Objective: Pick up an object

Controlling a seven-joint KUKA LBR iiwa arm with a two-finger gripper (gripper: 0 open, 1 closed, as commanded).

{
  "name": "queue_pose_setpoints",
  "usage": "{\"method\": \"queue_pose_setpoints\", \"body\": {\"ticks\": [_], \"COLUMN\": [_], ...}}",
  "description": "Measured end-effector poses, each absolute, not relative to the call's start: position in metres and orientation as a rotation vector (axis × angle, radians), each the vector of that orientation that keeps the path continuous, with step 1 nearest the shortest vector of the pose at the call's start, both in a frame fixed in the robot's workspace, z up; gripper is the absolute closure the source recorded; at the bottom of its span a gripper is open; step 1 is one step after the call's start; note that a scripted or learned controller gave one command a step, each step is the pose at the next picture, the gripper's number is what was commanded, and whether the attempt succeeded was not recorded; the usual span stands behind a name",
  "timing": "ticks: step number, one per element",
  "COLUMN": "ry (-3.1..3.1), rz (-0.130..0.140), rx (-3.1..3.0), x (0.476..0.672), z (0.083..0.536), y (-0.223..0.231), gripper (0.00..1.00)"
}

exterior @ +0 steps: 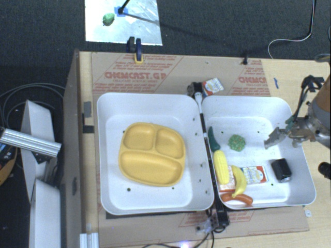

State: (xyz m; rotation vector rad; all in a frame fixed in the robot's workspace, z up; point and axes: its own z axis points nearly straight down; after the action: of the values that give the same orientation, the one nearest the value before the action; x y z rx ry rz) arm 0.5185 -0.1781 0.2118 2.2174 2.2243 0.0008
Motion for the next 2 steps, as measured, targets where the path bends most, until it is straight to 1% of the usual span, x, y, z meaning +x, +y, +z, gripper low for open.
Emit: {"method": "queue_pose_setpoints", "body": {"ticks": [1, 2], "ry": [2.221, 2.222], "rz": [0.002, 0.004], "rx": [2.219, 2.217], "x": [0.488, 0.489], "z": [0.084, 0.095], "y": [-0.140, -0.140], "gripper": [0.00, 1.00]}}
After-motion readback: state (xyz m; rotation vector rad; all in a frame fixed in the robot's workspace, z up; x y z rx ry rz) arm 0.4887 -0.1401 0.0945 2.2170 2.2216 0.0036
